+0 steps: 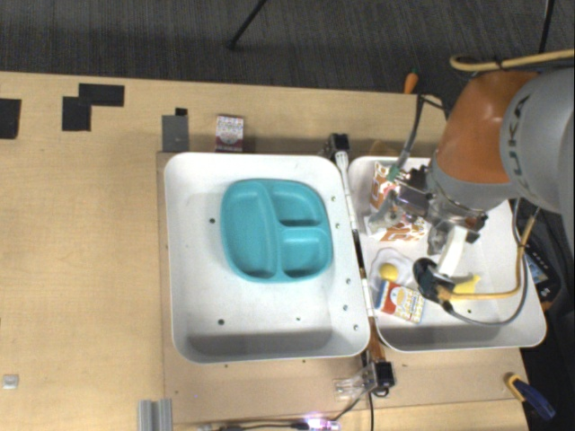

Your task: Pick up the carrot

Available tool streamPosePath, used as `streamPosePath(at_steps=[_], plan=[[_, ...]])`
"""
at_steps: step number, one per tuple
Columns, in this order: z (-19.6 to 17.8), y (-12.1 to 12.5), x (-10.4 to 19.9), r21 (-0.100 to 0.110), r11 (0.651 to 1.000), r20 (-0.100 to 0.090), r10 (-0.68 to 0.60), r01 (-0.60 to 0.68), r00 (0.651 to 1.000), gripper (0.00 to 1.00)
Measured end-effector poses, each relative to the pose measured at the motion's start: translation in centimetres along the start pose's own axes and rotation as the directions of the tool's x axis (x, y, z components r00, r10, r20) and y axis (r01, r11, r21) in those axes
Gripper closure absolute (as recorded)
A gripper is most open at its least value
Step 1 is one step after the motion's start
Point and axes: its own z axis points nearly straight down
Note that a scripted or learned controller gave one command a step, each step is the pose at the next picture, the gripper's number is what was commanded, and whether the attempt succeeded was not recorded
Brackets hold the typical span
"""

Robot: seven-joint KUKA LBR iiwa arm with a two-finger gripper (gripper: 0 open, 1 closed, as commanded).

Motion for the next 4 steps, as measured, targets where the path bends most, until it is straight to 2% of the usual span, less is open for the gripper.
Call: streamPosePath(at_steps=[1,2,3,4], plan=[[0.1,0.1,-0.2,0.001,1.000,0.002,0.004,-0.004,1.000,0.00],[-1.0,0.1,0.0,-0.001,1.000,0.001,-0.003,0.003,1.000,1.00],[3.4,4.1,4.0,-0.001,0.989,0.004,-0.149,0.149,0.989,1.00],[3.4,4.2,3.9,-0.001,0.989,0.003,-0.147,0.147,0.989,0.00]])
